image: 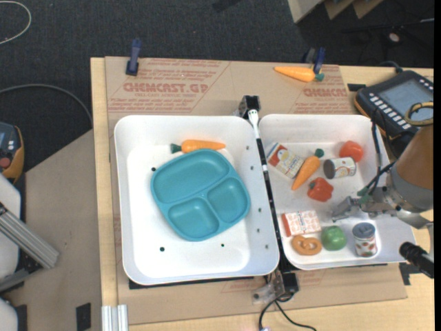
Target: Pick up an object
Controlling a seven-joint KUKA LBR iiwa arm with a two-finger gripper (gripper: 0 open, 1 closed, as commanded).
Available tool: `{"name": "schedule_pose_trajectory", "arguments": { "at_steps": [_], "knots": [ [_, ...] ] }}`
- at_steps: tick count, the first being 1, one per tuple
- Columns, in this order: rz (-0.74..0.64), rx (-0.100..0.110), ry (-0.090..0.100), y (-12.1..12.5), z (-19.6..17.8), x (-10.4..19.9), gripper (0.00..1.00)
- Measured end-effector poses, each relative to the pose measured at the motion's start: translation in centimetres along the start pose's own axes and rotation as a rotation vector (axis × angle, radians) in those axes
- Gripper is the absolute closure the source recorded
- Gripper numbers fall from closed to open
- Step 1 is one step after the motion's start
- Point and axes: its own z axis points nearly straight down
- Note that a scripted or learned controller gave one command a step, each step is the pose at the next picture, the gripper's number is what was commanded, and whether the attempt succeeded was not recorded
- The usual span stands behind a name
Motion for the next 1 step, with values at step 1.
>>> {"name": "schedule_pose_trajectory", "arguments": {
  "at_steps": [1],
  "knots": [
    [-0.002, 0.003, 0.004, 6.96, 1.80, -2.05, 0.00]
  ]
}}
